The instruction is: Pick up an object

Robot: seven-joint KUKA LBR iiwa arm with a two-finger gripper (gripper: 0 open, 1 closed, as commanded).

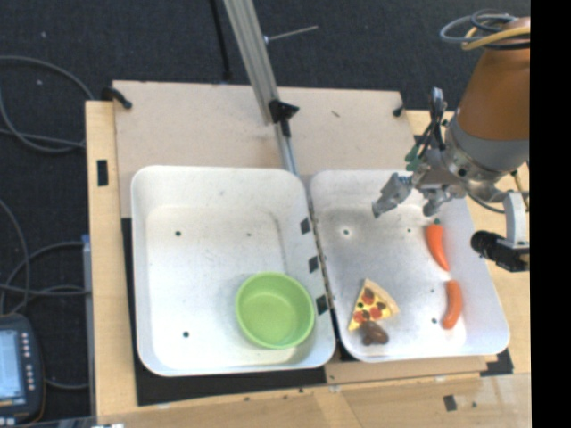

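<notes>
In the right bin point(357, 194) lie a pizza slice toy point(372, 305) with a small brown piece point(374, 333) at its near tip, an orange carrot-like piece point(436, 245) and an orange-red sausage point(452, 305) near the right wall. My gripper point(411, 197) hangs over the far part of the right bin, its two grey fingers spread apart with nothing between them. It sits above and left of the carrot-like piece.
A green bowl point(274, 308) rests at the near right corner of the left bin point(178, 239). A slanted aluminium post point(254, 52) rises from behind the bins. Cables trail off the bench at left.
</notes>
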